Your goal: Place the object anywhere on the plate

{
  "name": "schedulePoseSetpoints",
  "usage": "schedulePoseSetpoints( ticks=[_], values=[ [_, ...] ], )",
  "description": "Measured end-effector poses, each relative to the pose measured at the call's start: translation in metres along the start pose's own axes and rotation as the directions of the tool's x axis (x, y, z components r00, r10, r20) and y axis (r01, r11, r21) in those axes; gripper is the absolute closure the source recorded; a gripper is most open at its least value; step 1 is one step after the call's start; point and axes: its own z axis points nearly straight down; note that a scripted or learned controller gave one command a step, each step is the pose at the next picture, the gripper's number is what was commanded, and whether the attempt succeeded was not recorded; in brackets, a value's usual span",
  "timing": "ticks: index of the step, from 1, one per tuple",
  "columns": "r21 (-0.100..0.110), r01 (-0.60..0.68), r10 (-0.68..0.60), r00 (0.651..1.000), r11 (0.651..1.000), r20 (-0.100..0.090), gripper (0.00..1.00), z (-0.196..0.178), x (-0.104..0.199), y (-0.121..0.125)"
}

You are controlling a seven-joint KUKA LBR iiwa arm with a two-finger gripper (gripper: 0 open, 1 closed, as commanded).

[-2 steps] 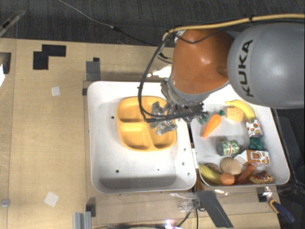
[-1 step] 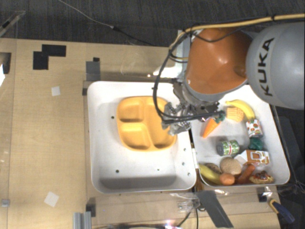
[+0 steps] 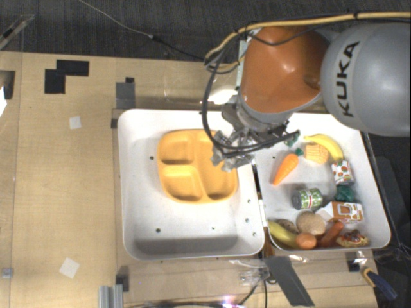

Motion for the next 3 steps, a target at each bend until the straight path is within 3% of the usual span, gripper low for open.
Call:
schedulePoseSetpoints(
  ticks=[1,2,3],
  values=[
    [0.006,-0.008,0.008,1.000,1.000,0.002,1.00,-0.055,0.059,0.009],
    [-0.003,0.079,-0.079,0.997,0.997,-0.002,1.00,-0.010,0.049,0.036],
    [0.001,0.233,-0.233,0.972,0.972,0.001,1.00,-0.053,-0.012,0.011]
  ],
)
